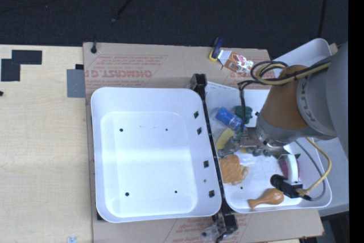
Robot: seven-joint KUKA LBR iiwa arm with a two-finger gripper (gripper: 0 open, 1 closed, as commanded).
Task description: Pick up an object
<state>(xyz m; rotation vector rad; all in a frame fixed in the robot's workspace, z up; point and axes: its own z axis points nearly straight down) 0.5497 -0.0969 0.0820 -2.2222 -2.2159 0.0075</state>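
The right bin (318,202) holds several small things. A blue bottle-like object (228,118) lies near its upper left, with a green piece (245,111) beside it and a yellow piece (223,137) just below. A tan, bread-like lump (231,169) sits by the left wall, and a tan gourd-shaped toy (265,198) lies near the front wall. A pink and white object (290,165) rests on the right side. My gripper (243,143) hangs low over the bin's left half, right next to the yellow piece and above the tan lump. Nothing shows clearly in its grasp.
The left bin (149,153) stands beside the right one, with a black clipped divider (207,145) between them. Both bins rest on a cardboard sheet (128,68). A small printed packet (238,62) and a blue and yellow clip (215,49) lie behind the right bin.
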